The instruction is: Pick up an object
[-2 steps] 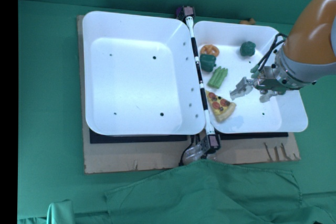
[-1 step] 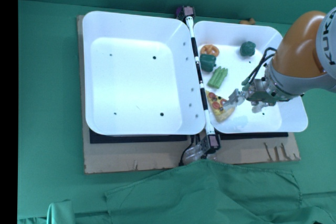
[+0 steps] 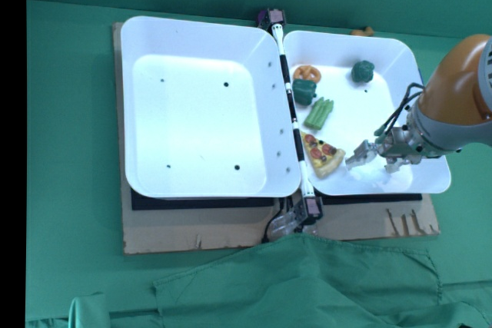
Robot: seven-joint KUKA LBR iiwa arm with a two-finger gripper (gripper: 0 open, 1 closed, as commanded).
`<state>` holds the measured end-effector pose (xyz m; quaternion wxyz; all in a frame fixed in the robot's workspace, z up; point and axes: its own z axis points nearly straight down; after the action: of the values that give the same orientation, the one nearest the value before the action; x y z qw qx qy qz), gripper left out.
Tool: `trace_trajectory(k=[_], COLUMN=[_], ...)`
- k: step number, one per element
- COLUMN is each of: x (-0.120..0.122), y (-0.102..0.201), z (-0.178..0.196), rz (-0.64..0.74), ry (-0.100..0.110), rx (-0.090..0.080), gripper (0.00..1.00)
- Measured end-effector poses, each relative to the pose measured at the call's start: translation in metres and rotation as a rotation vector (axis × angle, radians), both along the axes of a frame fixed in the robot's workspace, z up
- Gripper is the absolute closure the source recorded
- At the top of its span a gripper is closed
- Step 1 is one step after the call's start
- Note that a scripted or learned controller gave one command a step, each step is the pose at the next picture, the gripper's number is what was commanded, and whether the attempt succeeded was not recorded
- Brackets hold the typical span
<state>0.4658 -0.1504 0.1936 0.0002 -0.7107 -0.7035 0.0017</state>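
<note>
The right bin [image 3: 430,180] holds a toy pizza slice [image 3: 323,154], a bunch of green asparagus [image 3: 319,113], a dark green pepper [image 3: 304,91], an orange pretzel [image 3: 307,74] and a broccoli floret [image 3: 363,71]. My gripper [image 3: 374,163] hangs low over the front part of this bin, just right of the pizza slice. Its fingers stand open, with only white bin floor between them. One fingertip [image 3: 357,159] points toward the pizza slice, a short gap away from it.
The left bin [image 3: 138,50] lies beside the right one, with a black-and-white divider bar [image 3: 288,104] between them. A small orange object [image 3: 363,31] sits on the bench behind the right bin. Green cloth [image 3: 307,280] lies bunched at the front.
</note>
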Motion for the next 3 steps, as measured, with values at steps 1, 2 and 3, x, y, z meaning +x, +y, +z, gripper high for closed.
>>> trace_trajectory(k=[1,2,3], x=[0.0021,0.002,0.002], y=[0.0024,0.0026,0.0026], z=[0.0136,0.0132,0.0132], rz=[0.003,0.002,0.002], ry=[-0.009,-0.008,-0.008], rx=[-0.002,-0.001,-0.001], gripper=[1.0,0.0,0.0])
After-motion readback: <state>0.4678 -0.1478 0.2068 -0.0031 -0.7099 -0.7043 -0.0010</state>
